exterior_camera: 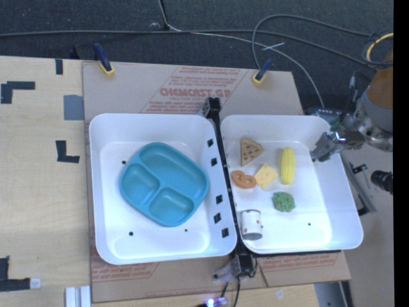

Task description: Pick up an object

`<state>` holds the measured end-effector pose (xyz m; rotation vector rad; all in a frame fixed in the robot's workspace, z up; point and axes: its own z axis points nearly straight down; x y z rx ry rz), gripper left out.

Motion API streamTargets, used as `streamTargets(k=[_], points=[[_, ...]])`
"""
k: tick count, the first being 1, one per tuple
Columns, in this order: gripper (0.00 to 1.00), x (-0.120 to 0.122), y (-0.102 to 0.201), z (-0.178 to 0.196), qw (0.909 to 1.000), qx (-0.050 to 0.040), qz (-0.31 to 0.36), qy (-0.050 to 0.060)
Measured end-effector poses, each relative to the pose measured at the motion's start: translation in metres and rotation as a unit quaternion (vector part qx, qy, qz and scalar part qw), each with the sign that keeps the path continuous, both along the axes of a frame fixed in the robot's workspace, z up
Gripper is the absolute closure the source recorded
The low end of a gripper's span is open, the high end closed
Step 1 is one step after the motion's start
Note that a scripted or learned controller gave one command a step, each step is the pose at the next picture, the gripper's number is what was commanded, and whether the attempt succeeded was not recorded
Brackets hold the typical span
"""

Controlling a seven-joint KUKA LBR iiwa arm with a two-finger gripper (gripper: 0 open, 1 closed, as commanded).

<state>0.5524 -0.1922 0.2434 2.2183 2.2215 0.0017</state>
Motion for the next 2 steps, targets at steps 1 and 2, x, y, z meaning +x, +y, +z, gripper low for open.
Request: streamTargets(k=[1, 2], points=[[1.00, 0.000, 0.047, -0.007, 1.0000, 0.0007, 0.002, 0.002], [1.00, -0.004, 0.095, -0.017, 1.0000, 0.0008, 0.002, 0.002]])
